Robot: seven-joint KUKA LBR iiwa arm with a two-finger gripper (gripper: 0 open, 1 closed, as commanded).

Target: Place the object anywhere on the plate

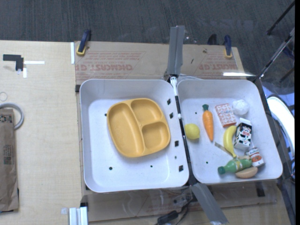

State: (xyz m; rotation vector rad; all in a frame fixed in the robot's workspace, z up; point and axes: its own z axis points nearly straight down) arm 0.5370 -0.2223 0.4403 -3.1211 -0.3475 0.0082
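You are looking at a lab or test room. Two shallow white plastic bins [89, 139] sit on brown cardboard [140, 60] held by blue and yellow clamps [84, 42]. The pale wooden worktop [42, 93] stands on dark grey carpet [117, 8]. One bin holds small toy foods [208, 122].

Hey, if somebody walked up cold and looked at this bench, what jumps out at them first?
Probably the yellow divided plate, alone in the left bin. Next, the cluster of toy food in the right bin: an orange carrot and a lemon near its middle, with a banana and green bottle toward the front.
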